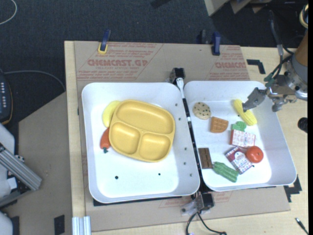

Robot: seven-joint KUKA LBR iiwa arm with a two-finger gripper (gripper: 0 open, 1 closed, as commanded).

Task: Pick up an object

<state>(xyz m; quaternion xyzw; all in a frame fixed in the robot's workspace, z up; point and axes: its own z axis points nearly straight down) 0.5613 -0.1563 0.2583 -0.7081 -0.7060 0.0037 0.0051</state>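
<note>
My gripper (265,102) hangs over the right bin's (279,131) far right part, open with nothing between its fingers. One grey finger (255,100) sits just above and to the right of a yellow corn cob (244,112). Also in this bin lie a cookie (201,110), an orange cracker (219,125), a small green piece (238,126), two red-and-white packets (243,139), a red tomato (254,154), a brown bar (205,157) and a green pickle (225,171).
The left bin (132,180) holds a yellow divided plate (142,130), a yellow piece (110,112) tucked at its far left edge and a red-orange pepper (105,140) beside it. A black divider (188,126) runs between the bins. Clamps (103,43) stand at the board's back.
</note>
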